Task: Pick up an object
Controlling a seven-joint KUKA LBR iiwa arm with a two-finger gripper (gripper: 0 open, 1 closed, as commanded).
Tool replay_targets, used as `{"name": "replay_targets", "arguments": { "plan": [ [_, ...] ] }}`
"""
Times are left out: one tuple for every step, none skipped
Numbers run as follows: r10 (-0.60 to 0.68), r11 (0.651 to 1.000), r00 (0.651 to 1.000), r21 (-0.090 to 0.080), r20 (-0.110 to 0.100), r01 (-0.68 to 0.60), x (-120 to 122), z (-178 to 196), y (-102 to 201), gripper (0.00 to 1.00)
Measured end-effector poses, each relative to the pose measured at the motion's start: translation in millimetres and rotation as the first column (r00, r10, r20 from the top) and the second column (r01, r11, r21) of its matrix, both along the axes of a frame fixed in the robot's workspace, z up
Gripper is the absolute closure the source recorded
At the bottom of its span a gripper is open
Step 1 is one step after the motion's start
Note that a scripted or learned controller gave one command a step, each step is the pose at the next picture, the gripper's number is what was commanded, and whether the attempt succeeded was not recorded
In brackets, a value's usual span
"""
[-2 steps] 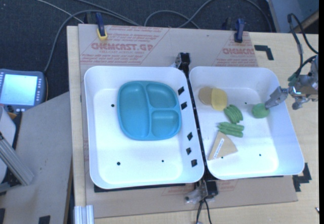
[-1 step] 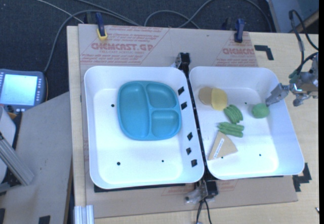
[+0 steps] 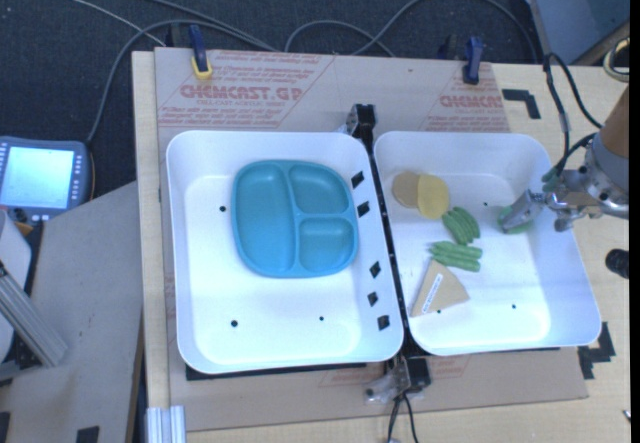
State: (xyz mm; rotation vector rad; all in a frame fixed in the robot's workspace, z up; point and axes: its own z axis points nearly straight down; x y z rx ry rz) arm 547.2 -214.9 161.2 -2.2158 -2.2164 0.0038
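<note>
The right bin point(image 3: 560, 331) holds a tan round piece point(image 3: 405, 188) with a yellow piece point(image 3: 434, 196) against it, two green pods point(image 3: 461, 225) point(image 3: 457, 254) and a tan wedge point(image 3: 440, 290). My gripper point(image 3: 537, 219) hangs over the right side of this bin, to the right of the upper pod and apart from it. It is open, with nothing between its fingers. A blue divided plate point(image 3: 295, 219) lies in the left bin point(image 3: 200, 321).
A black divider with clips point(image 3: 372, 231) runs between the two bins. Blue clamps point(image 3: 200, 51) point(image 3: 472, 59) hold the board at the back edge. Cables cross the dark floor behind the bench. A screen device point(image 3: 40, 176) sits to the far left.
</note>
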Motion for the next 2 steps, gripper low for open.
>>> {"name": "replay_targets", "arguments": {
  "plan": [
    [0.000, 1.000, 1.000, 0.000, 0.002, 0.000, -4.9, -43.6, 3.5, 0.00],
    [0.000, 1.000, 1.000, 0.000, 0.003, 0.000, -5.1, -78.0, 4.5, 0.00]
  ]
}}
